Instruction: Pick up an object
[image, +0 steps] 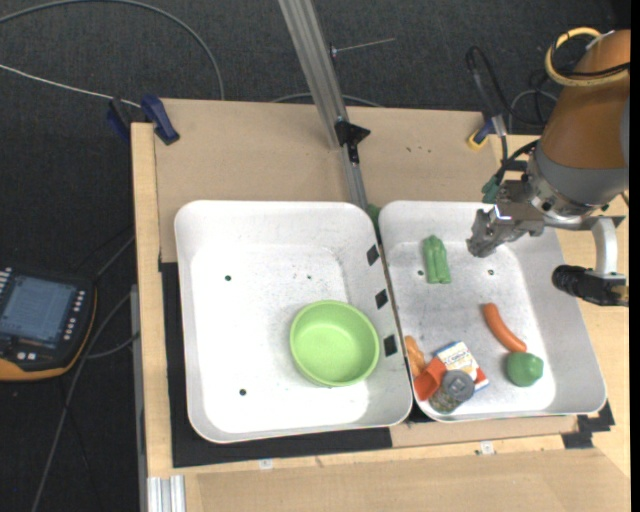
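Gripper (484, 240): hangs over the far part of the right bin, its dark fingertips pointing down; whether they are spread or pressed together cannot be told, and nothing shows between them.
Arm (585, 120): grey and orange, reaches in from the right, above the right bin's far right corner.
Green cylinder (435, 259): lies on the bin floor just left of the gripper, apart from it.
Orange carrot (502, 327): lies slantwise nearer than the gripper, mid-bin.
Green round piece (523, 369): just beyond the carrot's near end, by the near right corner.
Small clutter (448, 372): a blue-and-white packet, a grey round thing and orange bits, bunched at the near left corner.
Right bin (560, 300): white, holds all these.
Left bin (230, 300): white, holds a green bowl (334, 343) at its near right.
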